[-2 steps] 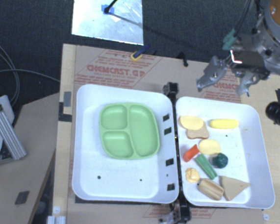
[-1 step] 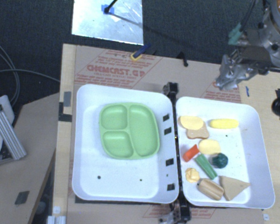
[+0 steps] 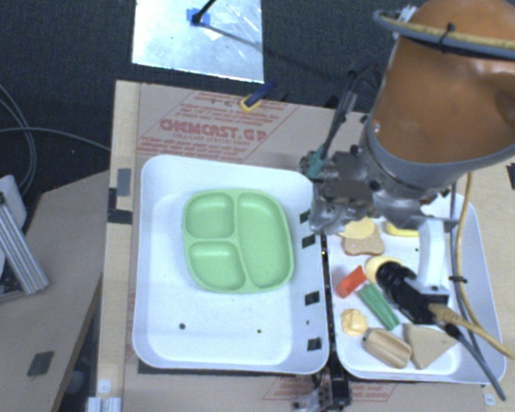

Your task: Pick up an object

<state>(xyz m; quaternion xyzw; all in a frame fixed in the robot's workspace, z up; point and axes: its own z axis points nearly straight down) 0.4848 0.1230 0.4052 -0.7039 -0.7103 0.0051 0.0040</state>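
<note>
Over right bin (image 3: 480,267), I'm seeing gripper (image 3: 335,199) hanging near bin's left wall, toy food (image 3: 376,307) lying just below (finger state: can't tell). Green tray (image 3: 236,240) sitting in left bin (image 3: 157,263).

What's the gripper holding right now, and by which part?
Cannot be told. The gripper sits at the right bin's upper left corner, above the bread slice; nothing shows gripped.
</note>
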